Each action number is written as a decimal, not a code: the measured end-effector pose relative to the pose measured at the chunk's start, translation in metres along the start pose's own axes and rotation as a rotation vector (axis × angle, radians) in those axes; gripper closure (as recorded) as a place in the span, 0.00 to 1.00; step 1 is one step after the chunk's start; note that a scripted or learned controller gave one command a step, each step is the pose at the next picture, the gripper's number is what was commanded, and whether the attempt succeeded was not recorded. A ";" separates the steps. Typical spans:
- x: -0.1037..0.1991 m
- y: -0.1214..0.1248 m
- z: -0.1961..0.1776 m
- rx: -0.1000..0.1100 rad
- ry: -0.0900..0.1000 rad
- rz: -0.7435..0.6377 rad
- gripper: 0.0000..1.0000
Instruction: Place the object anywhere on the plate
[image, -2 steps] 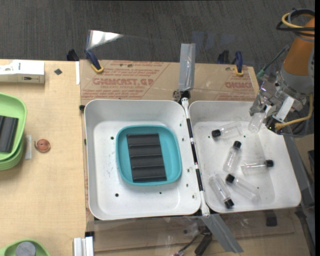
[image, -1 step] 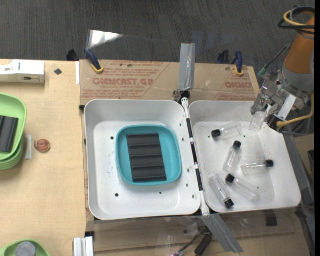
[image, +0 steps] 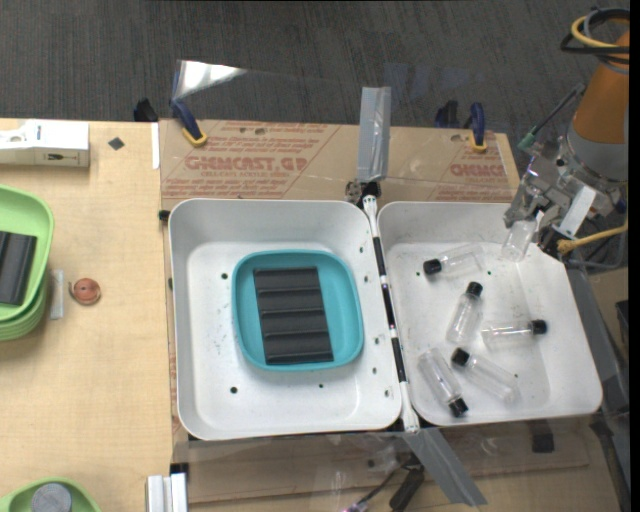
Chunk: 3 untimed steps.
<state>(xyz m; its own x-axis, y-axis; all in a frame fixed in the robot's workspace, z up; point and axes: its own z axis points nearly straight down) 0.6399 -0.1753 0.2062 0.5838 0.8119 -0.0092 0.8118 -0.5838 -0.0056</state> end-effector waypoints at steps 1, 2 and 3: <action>0.000 0.000 -0.008 0.001 -0.002 -0.002 1.00; 0.044 -0.071 0.010 -0.003 0.006 -0.127 1.00; 0.042 -0.070 0.003 0.000 0.004 -0.123 1.00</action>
<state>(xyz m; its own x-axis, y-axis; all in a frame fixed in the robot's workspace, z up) 0.6074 -0.0999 0.2035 0.4798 0.8774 -0.0048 0.8773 -0.4798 -0.0068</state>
